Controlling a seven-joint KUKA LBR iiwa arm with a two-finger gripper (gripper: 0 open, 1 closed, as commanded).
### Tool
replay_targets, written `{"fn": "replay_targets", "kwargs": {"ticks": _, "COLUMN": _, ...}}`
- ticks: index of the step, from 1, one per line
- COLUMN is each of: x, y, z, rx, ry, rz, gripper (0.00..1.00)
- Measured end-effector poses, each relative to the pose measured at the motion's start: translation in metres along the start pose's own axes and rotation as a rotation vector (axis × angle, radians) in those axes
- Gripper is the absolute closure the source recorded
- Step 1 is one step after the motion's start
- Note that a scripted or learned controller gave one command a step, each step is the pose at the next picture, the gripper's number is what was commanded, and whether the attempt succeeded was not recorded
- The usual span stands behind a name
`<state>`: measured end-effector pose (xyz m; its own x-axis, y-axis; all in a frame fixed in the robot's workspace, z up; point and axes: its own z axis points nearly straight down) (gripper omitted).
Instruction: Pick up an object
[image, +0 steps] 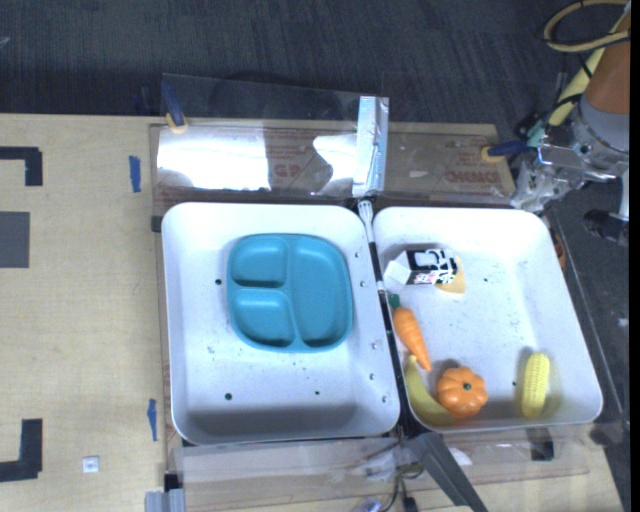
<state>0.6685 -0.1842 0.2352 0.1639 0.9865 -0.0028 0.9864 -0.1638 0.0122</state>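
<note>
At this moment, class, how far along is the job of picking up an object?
Nothing looks done. The orange toy carrot, orange pumpkin, yellow corn cob and yellow banana all lie in the right white bin. The grey arm sits outside it. Reaching, gripping and lifting remain.

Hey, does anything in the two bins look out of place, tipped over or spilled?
Nothing looks spilled or broken. The blue divided plate lies flat in the left bin. In the right bin, the pumpkin sits on the banana, the carrot touching them; the corn cob lies apart.
</note>
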Motion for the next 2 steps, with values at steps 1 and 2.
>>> {"fn": "replay_targets", "kwargs": {"ticks": 1, "x": -0.027, "y": 0.003, "z": 0.01, "rx": 0.009, "ry": 0.0, "rz": 0.197, "gripper": 1.0}}
{"fn": "replay_targets", "kwargs": {"ticks": 2, "x": -0.03, "y": 0.004, "z": -0.024, "rx": 0.008, "ry": 0.0, "rz": 0.345, "gripper": 1.0}}
